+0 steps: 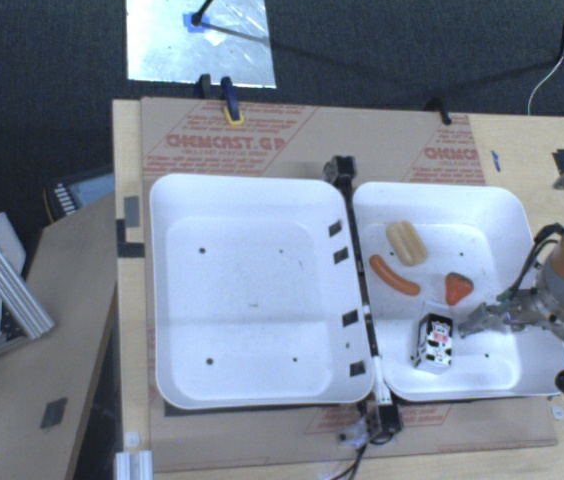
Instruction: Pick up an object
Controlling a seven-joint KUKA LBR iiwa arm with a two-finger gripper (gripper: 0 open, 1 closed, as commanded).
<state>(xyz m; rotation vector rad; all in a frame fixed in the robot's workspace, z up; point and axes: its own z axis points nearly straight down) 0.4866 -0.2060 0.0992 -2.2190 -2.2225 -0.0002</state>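
Observation:
The right bin (507,206) holds four small items. A tan bread roll (405,242) lies near its middle, and an orange-red sausage (394,275) lies just below it, to the left. A red strawberry-like piece (459,288) sits to the right of the sausage. A black and white cow toy (434,341) stands near the bin's front edge. My gripper (480,318) reaches in from the right, low over the bin floor. It sits just right of the cow toy and below the red piece, and nothing visible is in its grasp.
The left bin (252,288) lies beside the right one, with a black hinge strip (354,278) between them. Both rest on a cardboard sheet (292,138). A shiny metal plate (200,26) lies at the back left, and a cable (552,68) hangs at the back right.

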